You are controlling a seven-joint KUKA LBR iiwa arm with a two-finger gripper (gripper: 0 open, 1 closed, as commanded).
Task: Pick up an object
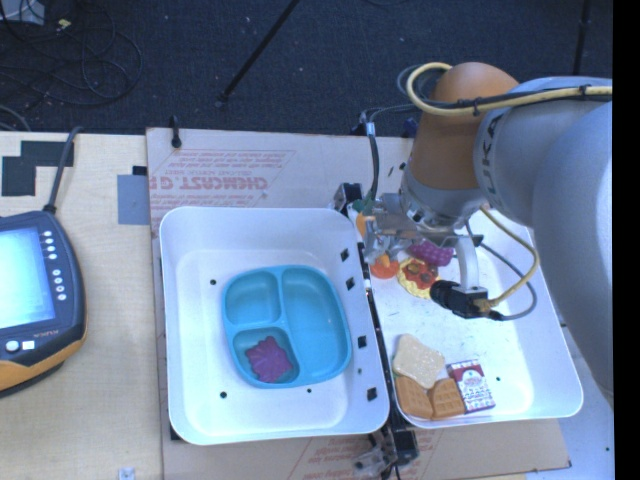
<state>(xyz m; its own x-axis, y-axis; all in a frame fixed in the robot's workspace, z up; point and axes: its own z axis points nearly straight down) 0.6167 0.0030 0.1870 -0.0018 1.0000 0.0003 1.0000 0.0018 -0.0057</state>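
Note:
My gripper (398, 236) reaches down into the far left part of the right bin (530, 368), mostly hidden under the grey wrist and orange band. Right below it lies a small cluster: an orange piece (384, 265), a yellow piece (415, 279) and a purple piece (433, 254). The gripper sits just above or against this cluster; whether it touches anything I cannot tell. Near the bin's front edge lie a pale bread slice (418, 359), brown crackers (432, 400) and a small red box (471, 386).
The left bin (190, 268) holds a blue divided tray (310, 313) with a purple item (267, 358) in its front compartment. A black cable connector (462, 298) hangs beside the cluster. A pendant with a screen (30, 288) rests at the bench's left.

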